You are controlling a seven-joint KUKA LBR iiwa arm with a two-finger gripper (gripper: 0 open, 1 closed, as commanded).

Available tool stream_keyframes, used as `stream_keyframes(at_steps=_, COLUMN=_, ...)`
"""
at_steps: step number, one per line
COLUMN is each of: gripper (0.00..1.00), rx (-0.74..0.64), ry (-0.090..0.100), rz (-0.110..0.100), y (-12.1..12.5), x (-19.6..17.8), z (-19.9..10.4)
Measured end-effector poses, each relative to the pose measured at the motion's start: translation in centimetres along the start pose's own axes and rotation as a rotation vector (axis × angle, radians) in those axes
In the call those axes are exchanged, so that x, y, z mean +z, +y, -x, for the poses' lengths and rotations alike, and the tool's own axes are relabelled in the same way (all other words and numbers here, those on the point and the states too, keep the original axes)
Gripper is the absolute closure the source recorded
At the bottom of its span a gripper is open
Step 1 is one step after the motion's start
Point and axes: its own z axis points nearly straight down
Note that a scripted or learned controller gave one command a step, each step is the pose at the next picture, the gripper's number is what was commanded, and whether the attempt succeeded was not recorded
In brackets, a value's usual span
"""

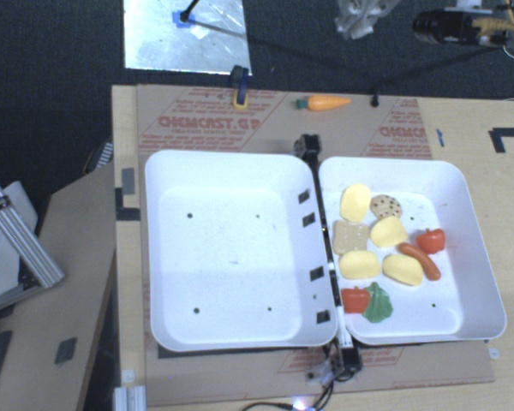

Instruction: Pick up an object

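Note:
The right white bin (473, 308) holds a cluster of toy foods. Among them are a yellow oval piece (355, 202), a chocolate-chip cookie (385, 205), a beige bread slice (349, 236), a red tomato piece (432, 241) and an orange sausage (421, 261). Nearer the front lie two yellow lumps (359, 265) (403, 270), a small red piece (355, 299) and a green leafy piece (378, 304). My gripper (362, 14) hangs high at the top of the view, far beyond the bins and well above the bench, with nothing seen in it.
The left white bin (231, 247) adjoins the right one along a black hinge strip (319, 229). A toy carrot (324, 104) and a blue-yellow clamp (239, 88) lie on the cardboard behind the bins. A shiny metal sheet (187, 22) lies on the floor.

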Motion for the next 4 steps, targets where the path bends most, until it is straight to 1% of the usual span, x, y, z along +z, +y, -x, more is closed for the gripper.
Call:
stream_keyframes(at_steps=1, gripper=1.0, rx=-0.001, ry=0.001, rz=-0.002, y=-2.4, x=-0.1, z=-3.1)
stream_keyframes(at_steps=2, gripper=1.0, rx=-0.002, ry=0.001, rz=-0.002, y=-4.8, x=-0.1, z=-7.1)
stream_keyframes(at_steps=3, gripper=1.0, rx=0.0, ry=0.0, rz=0.0, y=0.1, x=0.1, z=-8.8)
stream_keyframes(at_steps=4, gripper=1.0, rx=-0.003, ry=0.003, rz=0.0, y=-9.1, x=-0.3, z=-11.7)
